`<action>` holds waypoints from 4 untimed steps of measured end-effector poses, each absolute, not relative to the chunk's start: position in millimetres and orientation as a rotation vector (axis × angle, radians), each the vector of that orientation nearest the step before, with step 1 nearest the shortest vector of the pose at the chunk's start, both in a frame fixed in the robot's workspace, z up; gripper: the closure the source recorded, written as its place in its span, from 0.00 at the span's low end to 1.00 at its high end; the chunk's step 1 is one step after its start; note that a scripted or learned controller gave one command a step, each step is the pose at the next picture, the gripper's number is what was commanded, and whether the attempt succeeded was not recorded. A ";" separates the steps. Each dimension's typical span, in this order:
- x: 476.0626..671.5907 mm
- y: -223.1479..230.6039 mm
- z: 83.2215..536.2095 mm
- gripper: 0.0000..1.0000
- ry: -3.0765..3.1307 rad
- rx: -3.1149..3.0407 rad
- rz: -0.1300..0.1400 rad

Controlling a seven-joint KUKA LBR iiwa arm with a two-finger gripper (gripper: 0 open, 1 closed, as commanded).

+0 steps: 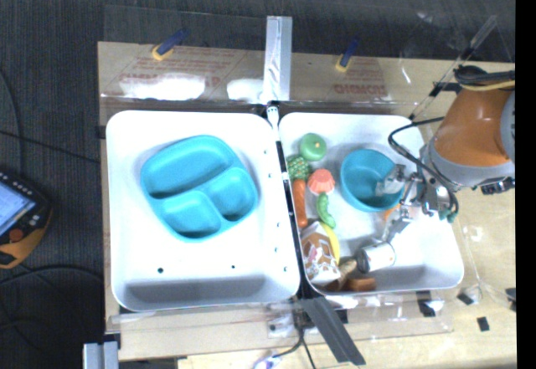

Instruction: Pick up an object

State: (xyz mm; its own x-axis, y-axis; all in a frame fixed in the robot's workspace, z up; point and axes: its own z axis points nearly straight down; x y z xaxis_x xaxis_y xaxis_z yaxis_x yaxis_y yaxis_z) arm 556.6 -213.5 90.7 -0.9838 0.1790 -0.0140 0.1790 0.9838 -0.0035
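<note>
My gripper [390,208] hangs over the right bin [435,271], at the right rim of a blue bowl [364,177]. Its fingers stand open, one over the bowl's edge and the other pointing down toward a silver can [375,257]; nothing is between them. To the left in the same bin lie a green apple [312,146], a pink-red fruit [321,182], an orange carrot [300,201], a green pepper [325,212], a yellow banana [332,238] and a printed packet [318,257]. The grey and orange arm [473,135] covers the bin's right edge.
The left bin [134,267] holds a blue divided plate [199,185]. A raised wall [283,192] separates the two bins. A small brown item [360,282] lies by the front wall of the right bin. Cables run along the arm at the right.
</note>
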 end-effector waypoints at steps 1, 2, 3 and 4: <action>622.8 -213.4 89.9 0.00 3.115 0.282 -0.004; 629.0 -213.2 89.4 0.00 3.135 0.298 -0.003; 633.1 -216.3 89.2 0.00 3.150 0.315 0.005; 634.1 -213.4 88.1 0.00 3.153 0.292 -0.007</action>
State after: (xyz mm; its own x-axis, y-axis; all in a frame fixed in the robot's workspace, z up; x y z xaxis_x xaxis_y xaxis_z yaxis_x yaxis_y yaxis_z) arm 634.1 -213.4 88.1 -0.9827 0.1838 0.0249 0.1837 0.9830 -0.0065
